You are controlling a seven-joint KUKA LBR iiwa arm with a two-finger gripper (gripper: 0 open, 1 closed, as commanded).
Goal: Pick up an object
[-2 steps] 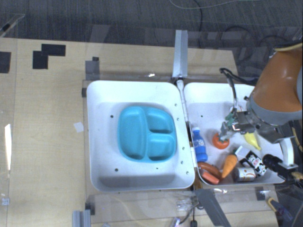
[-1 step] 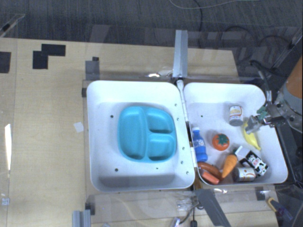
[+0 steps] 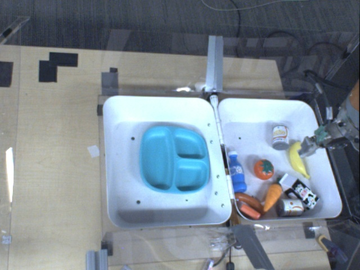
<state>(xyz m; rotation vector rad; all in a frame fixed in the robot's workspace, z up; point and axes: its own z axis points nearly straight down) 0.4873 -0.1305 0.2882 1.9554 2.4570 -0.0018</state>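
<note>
The banana lies near the right bin's right wall, open floor to its left. The tool hovers at the banana's top end, arm reaching over the rim; grip unclear.

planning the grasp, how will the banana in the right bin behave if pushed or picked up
The banana is curved and lies flat, so a push would likely spin it rather than roll it. Its smooth skin might slip between fingers. It looks like a light toy, probably stiff.

Arm cut off at the right edge; claw fingers blurred, spread unreadable.
</note>
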